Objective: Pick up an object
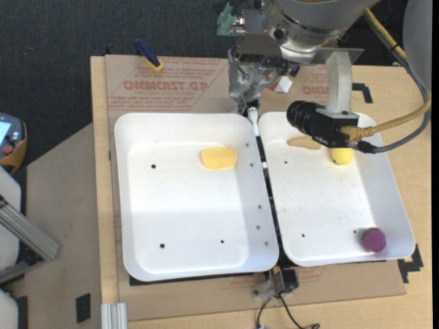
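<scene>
The robot's metal hand (pixel 250 91) hangs over the far rim where the two bins meet. It holds nothing, but how wide it is open cannot be told. The soft yellow oval lump (pixel 219 158) lies in the shallow white left bin (pixel 137 252), near the hand, toward the camera and a bit left. Its long side runs left to right. A small purple ball (pixel 374 239) sits much farther off.

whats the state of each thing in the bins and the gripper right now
pale yellow piece: lying loose in the left bin
purple ball: resting in the right bin's near right corner
yellow object: in the right bin, partly hidden
tan stick: lying flat, right bin
gripper: raised over the bins' far edge, holding nothing visible
</scene>
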Available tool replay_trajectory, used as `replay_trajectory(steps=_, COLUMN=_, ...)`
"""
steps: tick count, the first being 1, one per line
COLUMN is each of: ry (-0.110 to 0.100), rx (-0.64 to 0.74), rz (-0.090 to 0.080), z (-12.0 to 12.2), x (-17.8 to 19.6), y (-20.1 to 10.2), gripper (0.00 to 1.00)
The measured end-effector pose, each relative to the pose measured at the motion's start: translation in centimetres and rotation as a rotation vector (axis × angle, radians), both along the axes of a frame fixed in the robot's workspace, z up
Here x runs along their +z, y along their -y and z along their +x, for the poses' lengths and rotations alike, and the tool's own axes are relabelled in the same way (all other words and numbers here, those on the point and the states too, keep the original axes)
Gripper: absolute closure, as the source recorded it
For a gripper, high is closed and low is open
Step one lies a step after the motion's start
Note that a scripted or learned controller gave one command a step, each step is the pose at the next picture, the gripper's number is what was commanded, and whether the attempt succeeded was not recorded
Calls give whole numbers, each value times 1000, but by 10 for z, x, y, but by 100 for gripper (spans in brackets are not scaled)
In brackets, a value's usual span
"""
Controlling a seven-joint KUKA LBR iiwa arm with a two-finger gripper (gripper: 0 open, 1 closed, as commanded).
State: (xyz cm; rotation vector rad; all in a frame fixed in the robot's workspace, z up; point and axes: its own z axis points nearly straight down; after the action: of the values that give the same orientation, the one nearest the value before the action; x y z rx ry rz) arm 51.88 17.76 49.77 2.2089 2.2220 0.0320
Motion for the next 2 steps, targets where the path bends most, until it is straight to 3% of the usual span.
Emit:
replay_trajectory(steps=1, ry=-30, rx=-13, rz=-12, z=-42, x=-85, y=74, gripper=100)
replay_trajectory(steps=2, ry=-28, rx=-14, rz=-11, z=-40, x=-157, y=143, gripper=100)
